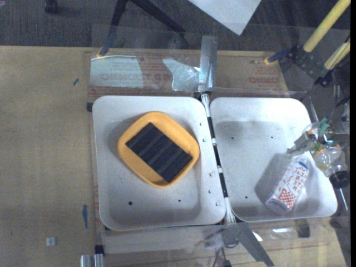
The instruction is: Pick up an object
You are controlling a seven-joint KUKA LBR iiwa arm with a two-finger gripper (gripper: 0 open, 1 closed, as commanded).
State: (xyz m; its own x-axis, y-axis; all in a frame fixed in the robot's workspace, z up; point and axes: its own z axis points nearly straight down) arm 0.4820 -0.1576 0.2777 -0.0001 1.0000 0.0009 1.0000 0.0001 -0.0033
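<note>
An orange-yellow rounded pad with a black ribbed top [158,149] lies flat in the middle of the left bin [111,204]. A white bottle with a red pattern [289,185] lies on its side in the near right corner of the right bin [250,127], neck pointing up-right. At that bin's right rim is a small jumble of colourful and clear pieces [320,143] with a grey pointed tip; I cannot make out what it is.
The two white bins meet at a central divider [214,149]. Clear plastic sheets and a metal bracket [207,65] lie behind the bins. Yellow rods [328,18] cross the top right corner. An office chair base [122,4] stands on the floor beyond the bench.
</note>
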